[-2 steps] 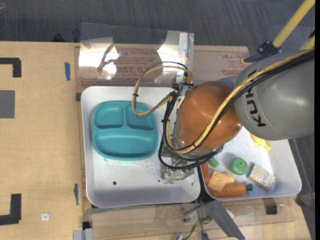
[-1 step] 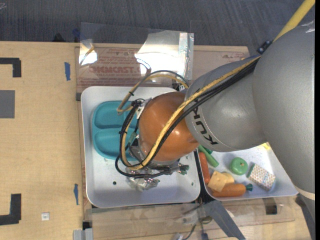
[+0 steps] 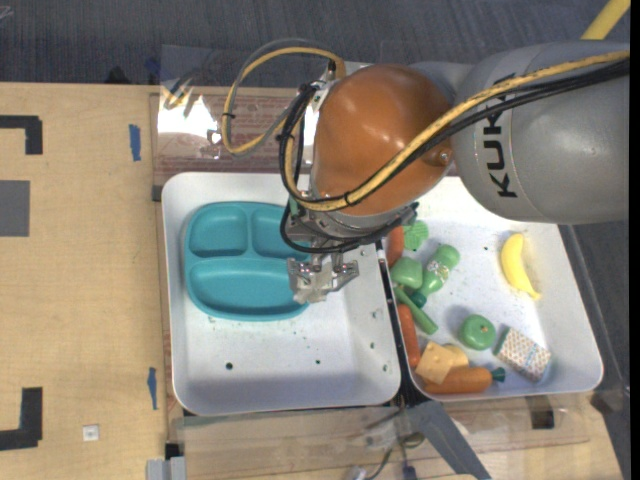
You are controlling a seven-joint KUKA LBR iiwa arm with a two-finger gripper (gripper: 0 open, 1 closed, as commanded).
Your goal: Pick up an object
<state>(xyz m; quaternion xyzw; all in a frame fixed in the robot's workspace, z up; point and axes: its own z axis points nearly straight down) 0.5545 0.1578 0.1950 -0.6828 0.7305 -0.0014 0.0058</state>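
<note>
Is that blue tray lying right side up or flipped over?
Right side up: the blue tray shows its hollow compartments facing upward in the left bin.

Teal divided tray (image 3: 235, 268) lies flat in left bin, its right edge under the pincer (image 3: 318, 278). Other objects sit right of the pincer in right bin: yellow banana (image 3: 517, 264) far right; green toy pieces (image 3: 425, 268) just right; green round piece (image 3: 477, 331) lower right; orange carrot (image 3: 462, 379), tan wedge (image 3: 440, 358) and patterned block (image 3: 523, 352) below-right.
</note>
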